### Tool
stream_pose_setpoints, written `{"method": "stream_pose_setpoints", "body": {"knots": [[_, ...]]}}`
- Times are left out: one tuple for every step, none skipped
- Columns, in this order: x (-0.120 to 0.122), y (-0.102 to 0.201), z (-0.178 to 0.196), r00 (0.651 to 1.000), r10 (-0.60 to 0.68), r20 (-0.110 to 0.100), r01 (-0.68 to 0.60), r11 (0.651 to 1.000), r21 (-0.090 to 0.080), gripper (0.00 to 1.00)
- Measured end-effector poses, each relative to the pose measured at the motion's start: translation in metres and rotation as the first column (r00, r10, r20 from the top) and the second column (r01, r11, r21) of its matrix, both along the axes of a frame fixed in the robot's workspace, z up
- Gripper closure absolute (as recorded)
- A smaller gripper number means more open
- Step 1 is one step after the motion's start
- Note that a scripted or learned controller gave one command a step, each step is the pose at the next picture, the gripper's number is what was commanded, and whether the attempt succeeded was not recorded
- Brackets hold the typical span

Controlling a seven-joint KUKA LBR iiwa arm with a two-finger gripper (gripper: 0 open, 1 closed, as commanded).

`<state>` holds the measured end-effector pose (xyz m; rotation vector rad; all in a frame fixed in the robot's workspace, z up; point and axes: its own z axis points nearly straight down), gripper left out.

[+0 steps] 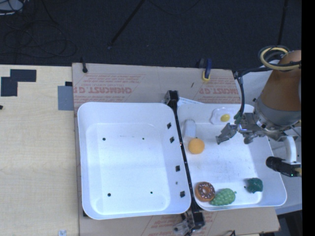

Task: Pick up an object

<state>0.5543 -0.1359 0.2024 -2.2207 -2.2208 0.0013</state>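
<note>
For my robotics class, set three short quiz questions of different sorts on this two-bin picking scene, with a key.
1. True or false: the orange ball lies in the right bin.
2. Which item lies nearest the doughnut? A. fried egg B. green grapes C. white cylinder
3. Fill in: the gripper hangs over the ____ bin.

Key: 1 true; 2 B; 3 right.

The left bin (88,127) sits on brown cardboard (123,82) (printed lettering upside down). At ten o'clock, dark rectangles (19,80) mark the pale wooden bench (34,156). At twelve, cables (29,14) trail across black floor (172,28).
</note>
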Motion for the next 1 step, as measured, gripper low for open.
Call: {"method": "stream_pose_setpoints", "body": {"knots": [[0.0230,-0.0520,-0.1090,1.000,-0.002,-0.006,0.002,1.000,0.000,0.00]]}}
